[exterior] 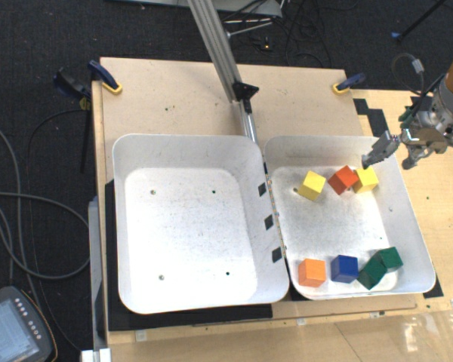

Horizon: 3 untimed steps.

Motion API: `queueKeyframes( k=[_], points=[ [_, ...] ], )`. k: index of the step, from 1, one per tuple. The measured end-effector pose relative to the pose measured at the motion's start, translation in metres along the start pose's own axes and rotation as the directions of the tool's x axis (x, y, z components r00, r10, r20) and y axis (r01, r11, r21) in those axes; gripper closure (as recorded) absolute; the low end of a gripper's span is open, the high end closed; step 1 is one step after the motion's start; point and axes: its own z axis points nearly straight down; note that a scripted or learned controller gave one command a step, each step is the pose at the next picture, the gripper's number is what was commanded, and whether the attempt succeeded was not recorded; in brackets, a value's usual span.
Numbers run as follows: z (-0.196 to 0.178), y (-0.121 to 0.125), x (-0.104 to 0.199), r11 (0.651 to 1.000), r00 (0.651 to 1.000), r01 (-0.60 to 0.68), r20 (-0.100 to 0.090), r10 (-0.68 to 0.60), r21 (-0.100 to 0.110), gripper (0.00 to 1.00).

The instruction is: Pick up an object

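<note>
on the far left of the camera view, on the dark floor, the corner of a grey pendant (11, 330) shows, with cables near it. the wooden surface (174, 96) carries two shallow white bins side by side. the left bin (132, 157) has only small dark specks on its floor.

the right bin (287, 153) holds all the blocks. in its upper part a yellow block (312, 185) lies a little apart from an orange-red block (344, 179), and this one touches, or nearly touches, a smaller yellow block (367, 178) at its right. along the lower rim there is a row: an orange block (312, 271), a blue block (346, 268) just beside it, and two green blocks (380, 267) pressed together near the corner.

at the right edge the gripper (402, 151) hangs over the upper right rim of the right bin, just beside the smaller yellow block. its two fingers (379, 151) stand well apart, and nothing is between them.

in my judgement the blocks are light, stiff and not fragile, with flat smooth faces, so they can slip or rotate if the fingers close on the corners. the best hold is on two opposite flat faces. the first yellow block has free space around it and seems the easiest; the smaller yellow block is nearest, but its neighbour may block one finger.
</note>
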Motion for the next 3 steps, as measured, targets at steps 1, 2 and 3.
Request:
queueKeyframes(
  k=[1, 2, 3],
  points=[
    [-0.002, 0.001, 0.000, 1.000, 1.000, 0.001, 0.001, -0.001, -0.004, 0.00],
    [0.051, -0.009, -0.005, 1.000, 1.000, -0.003, 0.000, 0.003, 0.001, 0.00],
    [0.114, -0.005, -0.005, 1.000, 1.000, -0.002, -0.001, 0.002, 0.002, 0.00]
  ],
)
